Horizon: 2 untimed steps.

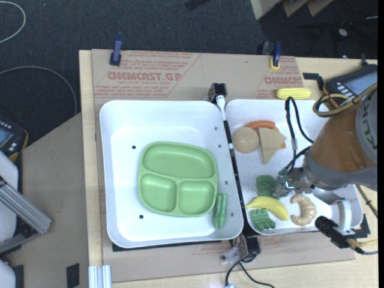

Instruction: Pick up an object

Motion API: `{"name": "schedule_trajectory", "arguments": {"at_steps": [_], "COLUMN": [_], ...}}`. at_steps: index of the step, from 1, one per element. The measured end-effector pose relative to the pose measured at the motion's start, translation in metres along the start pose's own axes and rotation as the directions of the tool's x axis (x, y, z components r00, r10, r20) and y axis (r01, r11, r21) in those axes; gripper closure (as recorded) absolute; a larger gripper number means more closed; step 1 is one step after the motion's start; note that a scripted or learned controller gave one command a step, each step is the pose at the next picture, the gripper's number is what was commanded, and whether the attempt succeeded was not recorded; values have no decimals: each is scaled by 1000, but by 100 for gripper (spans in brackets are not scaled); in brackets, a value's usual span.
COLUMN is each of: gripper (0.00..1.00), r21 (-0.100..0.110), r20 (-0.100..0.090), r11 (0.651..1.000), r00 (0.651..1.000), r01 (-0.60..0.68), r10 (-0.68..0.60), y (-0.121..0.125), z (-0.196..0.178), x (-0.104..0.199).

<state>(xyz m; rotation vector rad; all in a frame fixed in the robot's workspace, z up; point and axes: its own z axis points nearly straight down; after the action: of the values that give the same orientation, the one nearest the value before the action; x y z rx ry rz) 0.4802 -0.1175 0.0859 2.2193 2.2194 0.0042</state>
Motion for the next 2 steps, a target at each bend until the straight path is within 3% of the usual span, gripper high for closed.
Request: {"name": "schedule_trajectory", "arguments": {"at_steps": [1, 2], "gripper": [100, 100], "r21": [0, -7], "r20": [1, -6], "r11": [1000, 1000], "r00": [1000, 1000], "r01": [1, 14], "r10": [-1, -14], "y": [0, 2], "z": [0, -104], "x": [22, 133]}}
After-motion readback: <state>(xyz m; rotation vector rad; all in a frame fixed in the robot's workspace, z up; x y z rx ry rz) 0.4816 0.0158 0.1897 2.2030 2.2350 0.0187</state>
